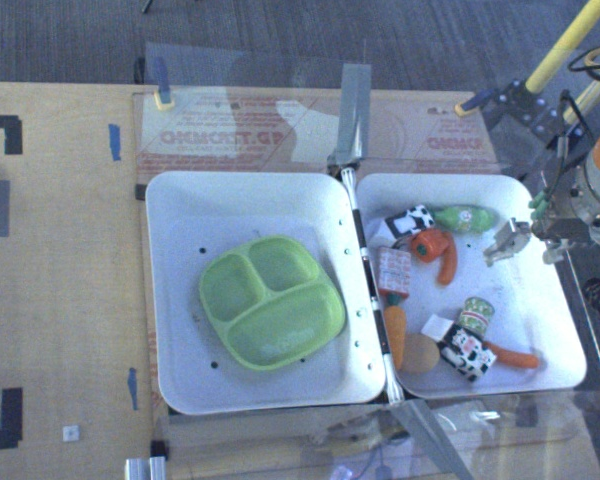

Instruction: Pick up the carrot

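At the bottom rim of the right bin [570, 368], nearest the camera, a black-and-white cow toy [463, 353] is lying, with a slim orange carrot-like stick [517, 359] beside it at 3 o'clock. The carrot [394, 335], at the bin's 8 o'clock, is orange, short and tapered, and is lying against the wall that divides the two bins. Its long axis is running from 12 to 6 o'clock; which end is the tip cannot be told. A beige round piece [418, 353] is touching its right side, and a red-and-white packet [393, 271] is sitting just above it. The bin's centre is giving open room. The gripper [526, 240] is hovering near the 3 o'clock rim with its fingers spread apart, holding nothing. A green divided plate [272, 302] is resting in the left bin [170, 268].
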Controlling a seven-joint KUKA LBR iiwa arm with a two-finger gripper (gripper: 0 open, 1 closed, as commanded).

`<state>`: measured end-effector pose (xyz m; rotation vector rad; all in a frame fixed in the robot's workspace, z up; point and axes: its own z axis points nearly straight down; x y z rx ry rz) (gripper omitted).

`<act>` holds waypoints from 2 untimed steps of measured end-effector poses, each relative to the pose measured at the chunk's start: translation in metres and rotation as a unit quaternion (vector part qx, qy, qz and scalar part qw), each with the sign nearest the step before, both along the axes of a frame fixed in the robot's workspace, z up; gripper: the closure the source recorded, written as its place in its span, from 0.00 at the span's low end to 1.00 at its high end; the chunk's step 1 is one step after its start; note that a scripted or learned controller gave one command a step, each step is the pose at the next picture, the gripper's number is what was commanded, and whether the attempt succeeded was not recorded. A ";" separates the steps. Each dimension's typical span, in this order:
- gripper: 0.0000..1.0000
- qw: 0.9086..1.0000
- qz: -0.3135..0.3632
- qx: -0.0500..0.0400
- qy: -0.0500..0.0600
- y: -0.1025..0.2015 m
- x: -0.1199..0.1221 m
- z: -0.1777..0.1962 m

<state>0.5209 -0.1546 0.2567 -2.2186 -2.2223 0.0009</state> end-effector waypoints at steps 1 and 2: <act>0.00 0.995 -0.096 -0.001 -0.002 -0.043 0.051 -0.047; 0.00 0.993 -0.121 -0.001 -0.001 -0.046 0.100 -0.138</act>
